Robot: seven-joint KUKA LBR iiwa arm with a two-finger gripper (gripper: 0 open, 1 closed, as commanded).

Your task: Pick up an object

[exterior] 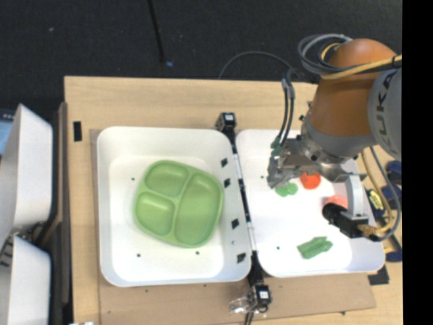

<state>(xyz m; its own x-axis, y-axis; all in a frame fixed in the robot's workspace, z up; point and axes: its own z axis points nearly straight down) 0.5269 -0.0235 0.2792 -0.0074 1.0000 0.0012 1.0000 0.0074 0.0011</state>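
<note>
Plate [179,203], the largest object to pick, lies flat in the left bin [103,202], well to the left of the gripper [276,179] and across the bin divider from it. It is pale green, smooth plastic, a rounded square split into three compartments.

The only writing to read is on the grey arm [352,80], at its far right: large dark letters, cut off, of which "UK" can be made out.

The arm reaches in from the right over the right bin [284,225]. Its orange band bulges above the wrist, dark cables loop behind it, and the gripper points down and to the left, low over the bin's back-left part. Whether the gripper is open or closed cannot be told, and nothing can be seen held in it.

Both bins are shallow, white and round-cornered, side by side on a light wooden bench [162,93].

The smaller objects are all in the right bin. A green block [314,247], oblong and ridged, lies well in front of the gripper and to its right. A pink piece [336,200] sits further right, partly hidden by the arm's hardware. An orange piece [310,180] is just right of the gripper. A small round green disc [286,189] lies closest, just beside the gripper's tip; contact cannot be told.
</note>
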